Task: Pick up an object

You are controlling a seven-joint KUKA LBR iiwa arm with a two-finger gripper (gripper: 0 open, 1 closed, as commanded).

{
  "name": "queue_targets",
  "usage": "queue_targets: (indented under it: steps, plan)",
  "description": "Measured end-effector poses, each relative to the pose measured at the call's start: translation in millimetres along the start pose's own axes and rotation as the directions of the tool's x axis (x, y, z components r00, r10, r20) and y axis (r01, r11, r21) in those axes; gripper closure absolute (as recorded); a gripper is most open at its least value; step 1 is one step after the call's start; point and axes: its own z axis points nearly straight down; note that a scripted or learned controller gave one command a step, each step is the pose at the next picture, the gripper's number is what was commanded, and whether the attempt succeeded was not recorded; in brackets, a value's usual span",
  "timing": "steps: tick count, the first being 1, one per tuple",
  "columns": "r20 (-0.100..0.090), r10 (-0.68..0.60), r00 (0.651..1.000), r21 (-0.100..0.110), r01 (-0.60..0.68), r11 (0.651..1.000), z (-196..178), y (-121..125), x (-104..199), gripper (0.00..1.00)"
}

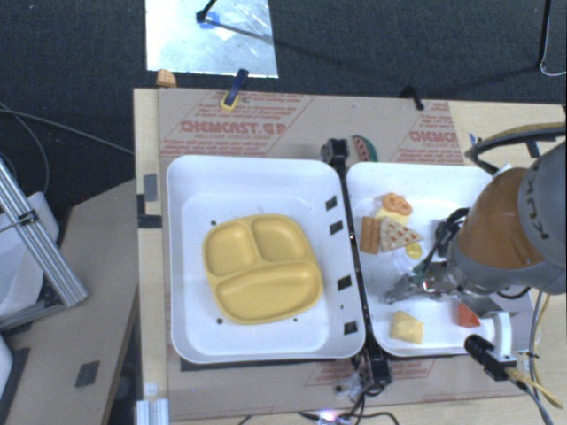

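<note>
The right bin (372, 180) holds several toy food pieces. An orange curled piece (396, 204) lies at the back, with a brown bar (369, 235) and a pizza slice (398, 235) just in front of it. A small yellow-green ball (414, 251) sits beside the slice. Near the front lie a pale yellow chunk (407, 328) and a red piece (468, 315). My gripper (399, 290) reaches in from the right, low over the bin floor between the pizza slice and the yellow chunk. Nothing is visibly held in it.
The left bin (190, 237) carries a yellow divided plate (262, 267). A black divider (352, 255) with clips runs between the two bins. The arm's grey and orange body (505, 233) covers the right bin's right side. Cardboard lies under both bins.
</note>
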Motion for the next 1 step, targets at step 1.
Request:
queue_targets:
  steps: [1]
  plan:
    - [-0.002, -0.006, 1.0, -0.006, 0.006, 1.0, -15.3, 2.1, 3.9, 1.0]
